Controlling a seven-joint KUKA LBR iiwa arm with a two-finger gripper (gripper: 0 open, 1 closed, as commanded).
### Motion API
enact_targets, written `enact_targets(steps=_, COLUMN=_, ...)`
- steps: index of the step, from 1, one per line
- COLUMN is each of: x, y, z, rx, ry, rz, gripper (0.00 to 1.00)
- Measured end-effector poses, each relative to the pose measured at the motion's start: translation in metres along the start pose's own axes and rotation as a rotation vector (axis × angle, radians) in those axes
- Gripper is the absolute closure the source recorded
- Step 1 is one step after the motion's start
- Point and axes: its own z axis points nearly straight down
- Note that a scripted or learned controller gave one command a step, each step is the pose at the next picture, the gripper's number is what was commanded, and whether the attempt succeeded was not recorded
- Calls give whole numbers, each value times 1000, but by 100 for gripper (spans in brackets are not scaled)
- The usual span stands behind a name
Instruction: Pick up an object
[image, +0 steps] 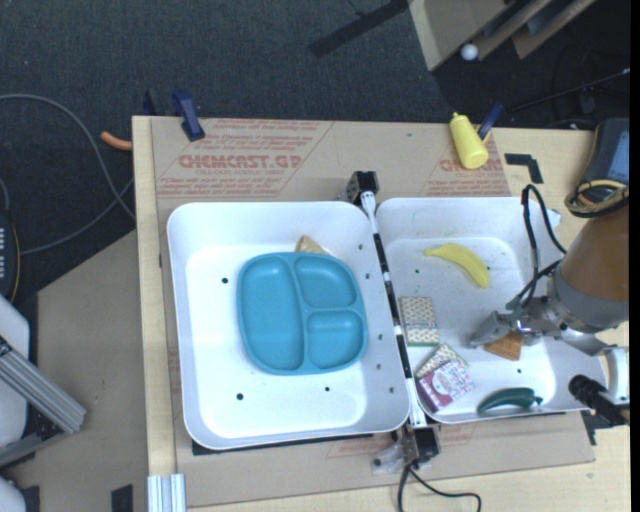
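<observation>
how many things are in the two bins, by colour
blue: 1, tray
yellow: 1, banana
green: 1, tool
orange-brown: 1, block
tan: 1, piece behind the tray
patterned: 2, card, packet
total: 7

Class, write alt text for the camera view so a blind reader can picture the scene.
A grey arm reaches from the right into the right bin, its hand low beside a brown item, near a banana, packets and a green object. The left bin holds a blue tray.
</observation>
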Motion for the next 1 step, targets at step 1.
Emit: enact_targets(steps=1, x=0, y=1, z=-10, rx=-4, ry=-1, rz=2, gripper=100)
